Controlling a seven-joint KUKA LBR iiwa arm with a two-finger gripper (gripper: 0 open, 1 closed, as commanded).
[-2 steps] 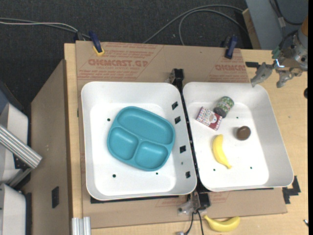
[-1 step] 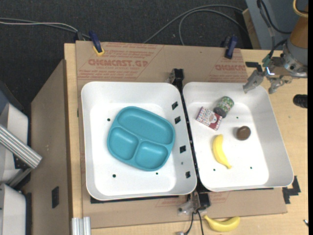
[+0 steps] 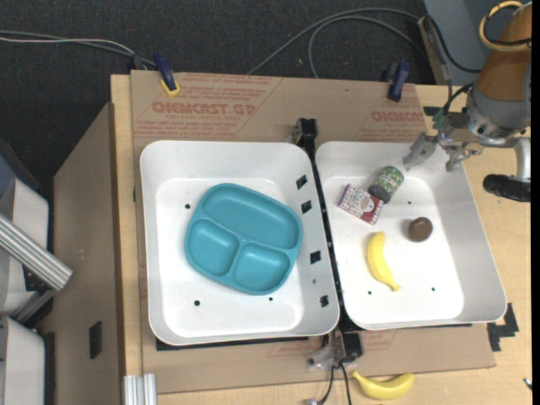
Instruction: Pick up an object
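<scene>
The right bin (image 3: 447, 302) holds a yellow banana (image 3: 381, 262), a small brown round object (image 3: 419, 228), a green-labelled can lying on its side (image 3: 387, 182) and a pink-and-white packet (image 3: 361, 203) next to the can. My gripper (image 3: 436, 155) hangs over the bin's far right corner, above and to the right of the can. Its two fingers are spread apart, with nothing between them.
The left bin (image 3: 169, 302) holds a teal divided plate (image 3: 243, 238). A second banana (image 3: 386, 385) lies on the bench in front of the bins. Clamps (image 3: 167, 76) and cables sit at the back of the cardboard base.
</scene>
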